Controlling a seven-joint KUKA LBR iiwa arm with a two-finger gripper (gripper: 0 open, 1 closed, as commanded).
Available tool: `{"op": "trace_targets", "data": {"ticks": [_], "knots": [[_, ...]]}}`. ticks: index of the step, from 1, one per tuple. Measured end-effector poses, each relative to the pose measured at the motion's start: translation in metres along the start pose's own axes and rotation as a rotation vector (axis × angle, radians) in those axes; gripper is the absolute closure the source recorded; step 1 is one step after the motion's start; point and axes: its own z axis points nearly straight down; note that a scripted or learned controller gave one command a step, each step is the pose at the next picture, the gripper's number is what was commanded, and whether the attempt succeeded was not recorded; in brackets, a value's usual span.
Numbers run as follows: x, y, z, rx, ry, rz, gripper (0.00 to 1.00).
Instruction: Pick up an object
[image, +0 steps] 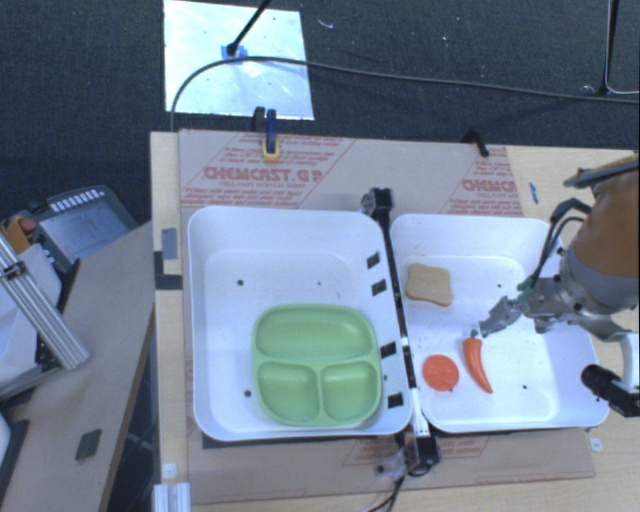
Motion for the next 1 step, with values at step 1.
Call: {"op": "trace_targets", "data": {"ticks": [1], "knots": [[0.0002,0.0029,-0.0055,-0.012,-0.002,-0.003,0.00]]}}
